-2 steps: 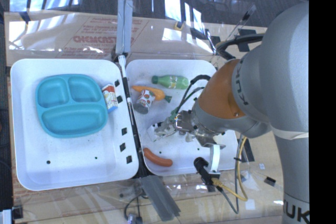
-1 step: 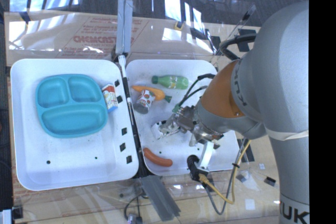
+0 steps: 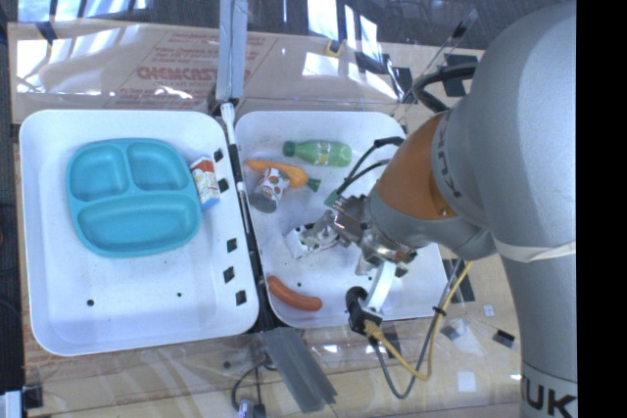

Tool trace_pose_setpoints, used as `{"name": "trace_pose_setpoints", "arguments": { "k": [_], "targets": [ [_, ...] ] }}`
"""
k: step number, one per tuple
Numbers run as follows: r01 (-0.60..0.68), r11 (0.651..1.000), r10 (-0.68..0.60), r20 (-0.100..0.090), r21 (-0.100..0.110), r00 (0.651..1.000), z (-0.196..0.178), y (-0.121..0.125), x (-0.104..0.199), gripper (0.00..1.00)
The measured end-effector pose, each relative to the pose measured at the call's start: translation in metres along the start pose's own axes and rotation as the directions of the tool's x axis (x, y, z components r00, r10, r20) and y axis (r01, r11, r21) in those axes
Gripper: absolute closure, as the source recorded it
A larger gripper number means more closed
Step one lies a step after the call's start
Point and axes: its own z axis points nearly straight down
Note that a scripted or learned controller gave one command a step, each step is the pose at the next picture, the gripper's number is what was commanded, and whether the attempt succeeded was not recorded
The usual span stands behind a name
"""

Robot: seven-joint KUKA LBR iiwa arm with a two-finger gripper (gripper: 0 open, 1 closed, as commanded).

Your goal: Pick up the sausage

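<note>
1. Two shallow white bins are seen side by side on the surface: the left bin and the right bin.
2. The sausage is found in the right bin, near its near left corner, lying flat on the white floor, close to the wall between the bins.
3. The tool is placed over the middle of the right bin, at the end of the grey arm with the orange band, which is reaching in from the right.
4. The tool is located farther than the sausage and slightly to its right; the two are apart, and nothing is seen between the tool and the sausage except bare bin floor.
5. Whether the tool is wide or narrow cannot be told, because its tip is small and mixed with the metal parts around it.
6. A green bottle is lying at the far side of the right bin, and an orange carrot-like item with a small can just beside it is seen near the far left part.
7. A blue divided tray is resting in the left bin, and a small carton is standing just beside its right edge.
</note>
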Motion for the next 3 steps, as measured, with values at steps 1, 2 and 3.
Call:
{"name": "trace_pose_setpoints", "arguments": {
  "k": [1, 2, 3],
  "targets": [
    [0.006, 1.0, -0.005, 0.012, -0.013, 1.0, -0.0001, -0.0088, 0.0127, 0.0],
    [-0.25, 0.968, 0.25, -0.001, 0.002, 0.968, 0.0004, -0.0051, 0.0078, 0.0],
    [-0.245, 0.969, 0.245, 0.008, -0.012, 0.97, 0.0004, -0.0095, 0.0128, 0.0]
  ]
}}
